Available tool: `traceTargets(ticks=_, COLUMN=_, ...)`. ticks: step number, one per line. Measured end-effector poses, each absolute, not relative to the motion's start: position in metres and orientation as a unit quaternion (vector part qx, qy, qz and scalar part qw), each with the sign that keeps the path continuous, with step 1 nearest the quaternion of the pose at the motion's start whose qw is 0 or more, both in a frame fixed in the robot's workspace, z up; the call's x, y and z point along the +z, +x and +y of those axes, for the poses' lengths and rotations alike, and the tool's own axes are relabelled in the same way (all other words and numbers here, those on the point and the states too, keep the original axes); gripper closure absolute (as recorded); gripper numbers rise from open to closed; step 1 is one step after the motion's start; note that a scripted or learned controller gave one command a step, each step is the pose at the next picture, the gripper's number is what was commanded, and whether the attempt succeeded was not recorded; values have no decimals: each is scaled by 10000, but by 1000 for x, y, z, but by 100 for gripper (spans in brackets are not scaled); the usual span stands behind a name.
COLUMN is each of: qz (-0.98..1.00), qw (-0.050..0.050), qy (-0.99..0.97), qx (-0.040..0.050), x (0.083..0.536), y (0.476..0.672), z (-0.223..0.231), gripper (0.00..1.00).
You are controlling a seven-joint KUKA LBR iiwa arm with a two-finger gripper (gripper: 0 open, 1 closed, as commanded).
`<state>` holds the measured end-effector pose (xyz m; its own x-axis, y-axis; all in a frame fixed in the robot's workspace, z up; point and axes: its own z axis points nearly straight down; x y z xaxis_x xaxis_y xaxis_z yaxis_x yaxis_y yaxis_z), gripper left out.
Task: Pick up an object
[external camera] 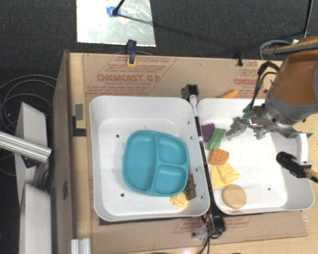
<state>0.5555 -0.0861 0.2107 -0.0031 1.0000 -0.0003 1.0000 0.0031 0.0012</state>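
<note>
**Over the right bin, nothing in my claw yet**

Nearest the lens, a round tan biscuit-like piece (234, 196) lies by the front edge of the right bin (299, 197). Behind it, up that bin's left wall, come a yellow cheese-like wedge (224, 174), an orange waffle-like square (218, 156), a green piece (217, 138) and a purple one (207, 129): any would serve. My claw (249, 125) hangs just right of the green piece; whether it is released or clenched I cannot tell. The left bin (103, 157) carries a blue divided plate (155, 162).
</note>
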Motion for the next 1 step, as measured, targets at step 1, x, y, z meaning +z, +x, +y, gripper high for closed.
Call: traceTargets(ticks=1, qz=7072, qw=-33, qy=7070, qx=-24, x=99, y=557, z=-90, gripper=0)
